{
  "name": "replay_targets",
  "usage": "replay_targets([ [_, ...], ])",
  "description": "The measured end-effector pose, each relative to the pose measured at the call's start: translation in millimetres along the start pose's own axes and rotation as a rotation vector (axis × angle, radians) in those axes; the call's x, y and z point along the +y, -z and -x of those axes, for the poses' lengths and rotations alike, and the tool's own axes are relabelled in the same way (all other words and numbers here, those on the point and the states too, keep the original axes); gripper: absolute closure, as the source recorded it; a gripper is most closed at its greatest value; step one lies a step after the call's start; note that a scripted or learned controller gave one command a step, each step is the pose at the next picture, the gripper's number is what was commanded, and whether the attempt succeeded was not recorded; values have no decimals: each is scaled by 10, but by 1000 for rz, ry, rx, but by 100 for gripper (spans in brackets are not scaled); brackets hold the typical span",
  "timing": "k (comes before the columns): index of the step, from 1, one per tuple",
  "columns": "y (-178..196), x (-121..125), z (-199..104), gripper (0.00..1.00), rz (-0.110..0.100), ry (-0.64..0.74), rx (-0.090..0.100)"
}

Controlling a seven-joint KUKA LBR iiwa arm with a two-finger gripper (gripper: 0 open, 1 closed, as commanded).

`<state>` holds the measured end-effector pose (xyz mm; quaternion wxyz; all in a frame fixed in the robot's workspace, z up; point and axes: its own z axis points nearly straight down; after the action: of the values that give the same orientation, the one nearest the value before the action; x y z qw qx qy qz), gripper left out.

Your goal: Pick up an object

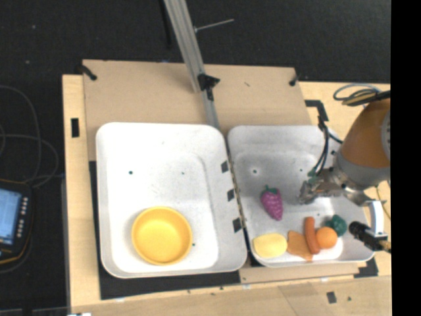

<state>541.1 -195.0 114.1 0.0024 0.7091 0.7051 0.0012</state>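
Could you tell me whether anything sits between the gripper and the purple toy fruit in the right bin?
Nothing visible does. The gripper hangs over the right bin, and only bare white floor separates it from the purple fruit. The other toys lie nearer the bin's front edge.

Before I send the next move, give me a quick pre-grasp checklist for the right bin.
1. Gripper over the right bin: ok.
2. Object held between fingers: not ok, none visible.
3. Finger opening: cannot tell.
4. Nearest target, purple grape bunch, lying apart from other items: ok.
5. Carrot, orange and yellow piece crowded along the near wall: not ok for a clean grasp.
6. Yellow bowl in left bin, out of the way: ok.
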Motion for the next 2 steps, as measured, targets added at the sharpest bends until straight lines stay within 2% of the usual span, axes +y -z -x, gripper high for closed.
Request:
replay_targets([
  [1, 640, 55, 43, 100, 3, 8, -1],
  [2, 1189, -23, 79, 100, 3, 8, -2],
])
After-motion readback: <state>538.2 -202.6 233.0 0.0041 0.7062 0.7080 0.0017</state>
